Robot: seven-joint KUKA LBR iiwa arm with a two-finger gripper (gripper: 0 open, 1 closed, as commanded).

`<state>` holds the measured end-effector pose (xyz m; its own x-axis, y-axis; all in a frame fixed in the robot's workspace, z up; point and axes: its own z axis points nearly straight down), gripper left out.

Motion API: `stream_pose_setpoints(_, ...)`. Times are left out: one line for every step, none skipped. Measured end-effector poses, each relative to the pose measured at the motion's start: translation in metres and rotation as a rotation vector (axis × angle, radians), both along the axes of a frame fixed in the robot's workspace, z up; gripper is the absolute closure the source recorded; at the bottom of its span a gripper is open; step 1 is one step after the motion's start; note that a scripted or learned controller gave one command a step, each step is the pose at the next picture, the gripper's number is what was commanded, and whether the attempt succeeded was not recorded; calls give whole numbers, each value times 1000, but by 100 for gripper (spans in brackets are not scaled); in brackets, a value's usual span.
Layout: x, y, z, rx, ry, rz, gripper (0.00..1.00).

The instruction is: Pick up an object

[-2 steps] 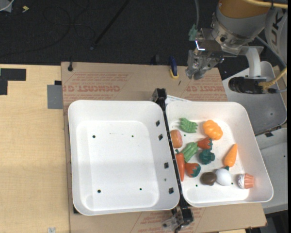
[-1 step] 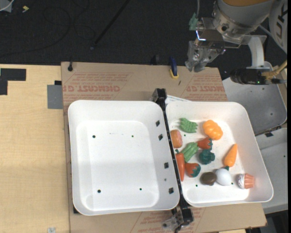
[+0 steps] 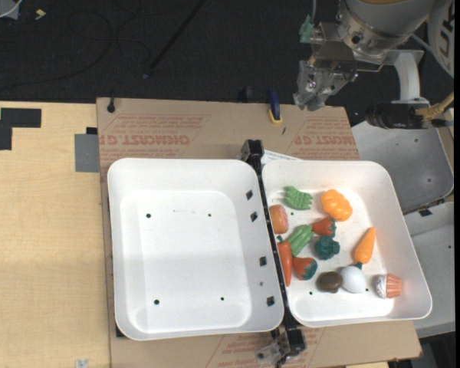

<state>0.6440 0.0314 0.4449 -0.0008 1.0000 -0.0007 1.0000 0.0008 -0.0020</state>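
White plastic bins sit side by side on the bench: the left bin (image 3: 184, 244) bare, the right bin (image 3: 399, 282) crowded with toy food. The arm (image 3: 383, 6) hangs high beyond the right bin's far edge, likely staged before a descent. Its gripper (image 3: 316, 90) carries nothing; how wide it stands, I cannot tell. Candidates lie loose: an orange pepper (image 3: 336, 204), a carrot (image 3: 364, 245), a white egg (image 3: 353, 280).
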Motion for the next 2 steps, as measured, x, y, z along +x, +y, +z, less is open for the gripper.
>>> stream_pose_setpoints(0, 2, 8, 0, 0, 3, 100)
stream_pose_setpoints(-9, 6, 25, 1, -1, 2, 100)
